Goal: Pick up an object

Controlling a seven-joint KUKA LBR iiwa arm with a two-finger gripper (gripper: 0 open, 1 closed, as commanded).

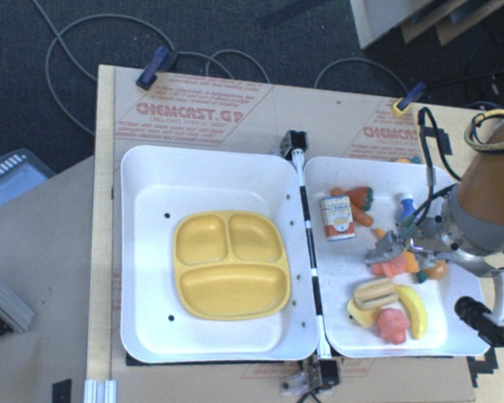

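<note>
Wooden table (243, 108) carries two shallow white plastic bins side by side. Left bin (144, 231) holds a yellow three-compartment plastic plate (231, 265), flat, roughly centred. Right bin (346, 332) holds the small stuff. Grey arm with orange band (491, 173) comes in from the right, over the right bin's far-right part. Gripper (397, 248) sits low, mid-bin, right at a pink-orange toy piece (394, 267); can't tell whether the fingers are spread or pinching anything. Yellow toy banana (414, 309) lies near the front edge, touching a tan hot-dog-shaped toy (375, 293) and a pink rounded toy (391, 325). Small white carton with orange label (338, 218) lies towards the back-left, just beside an orange carrot toy (358, 197).
</note>
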